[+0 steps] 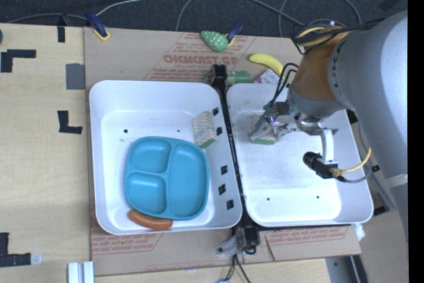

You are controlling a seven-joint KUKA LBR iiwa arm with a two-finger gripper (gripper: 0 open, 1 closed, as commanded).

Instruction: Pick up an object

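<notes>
My gripper (pixel 270 122) hangs low over the upper left part of the right bin (pixel 291 202), reaching in from the right. Right under its tip lies a small grey and green object (pixel 262 136), partly hidden by the gripper. Whether the gripper touches it I cannot tell. In the left bin (pixel 109 116) lie a blue divided plate (pixel 165 177), an orange sausage (pixel 150 220) at the plate's front edge, and a small beige and green block (pixel 204 127) leaning near the right wall.
Behind the bins on the cardboard lie a banana (pixel 266 62), a green knobbly toy (pixel 215 40) and a small green item (pixel 238 77). Cables run across the dark floor at the back. The arm's body covers the right bin's right side.
</notes>
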